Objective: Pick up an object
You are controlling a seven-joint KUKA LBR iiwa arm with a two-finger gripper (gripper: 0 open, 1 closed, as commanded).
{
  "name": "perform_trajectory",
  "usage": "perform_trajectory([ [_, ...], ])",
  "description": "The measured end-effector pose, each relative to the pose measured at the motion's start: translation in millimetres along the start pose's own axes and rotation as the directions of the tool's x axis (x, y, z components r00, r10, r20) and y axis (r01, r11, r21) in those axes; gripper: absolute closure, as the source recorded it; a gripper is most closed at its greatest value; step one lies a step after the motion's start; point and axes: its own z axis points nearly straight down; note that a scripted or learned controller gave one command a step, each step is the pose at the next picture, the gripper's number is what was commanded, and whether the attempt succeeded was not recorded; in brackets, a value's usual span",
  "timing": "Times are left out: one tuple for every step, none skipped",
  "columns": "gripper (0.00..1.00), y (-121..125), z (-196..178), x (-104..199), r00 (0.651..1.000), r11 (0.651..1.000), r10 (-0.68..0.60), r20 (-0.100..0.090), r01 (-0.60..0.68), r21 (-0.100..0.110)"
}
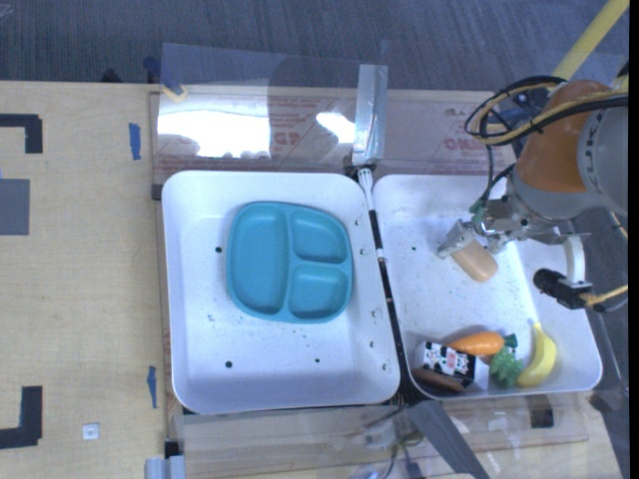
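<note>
Arm: a grey KUKA arm (584, 163) with an orange band above the wrist reaches in from the right side of the view, over the upper part of the right bin.

Gripper: the gripper (467, 242) sits over the right bin, its metal fingers pointing toward the lower left.

Finger spread: the fingers look slightly parted, closed around the top of a tan cylinder.

Held object: the tan cylinder (476, 261), a short cork-like piece, sits between the fingertips, tilted, its lower end sticking out below and to the right of the fingers. Whether it is touching the bin floor cannot be told.

Right bin: a shallow white bin (419, 287) with speckled marks on its floor.

Lower edge of right bin: a small black and white carton (446, 361), an orange carrot (476, 344), a green broccoli piece (507, 365) and a yellow banana (540, 357) lie crowded together along the near wall, well apart from the gripper.

Left bin: a shallow white bin (200, 317), just beside the right one, holds a teal divided plate (290, 261) with three compartments, lying flat near its centre.

Bench: a light wooden surface (75, 267) extends to the left of the bins.
</note>
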Motion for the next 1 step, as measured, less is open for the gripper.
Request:
perform_trajectory([
  [1.0, 1.9, -12.2, -0.9, 1.0, 1.0, 0.001, 0.002, -0.001, -0.006],
])
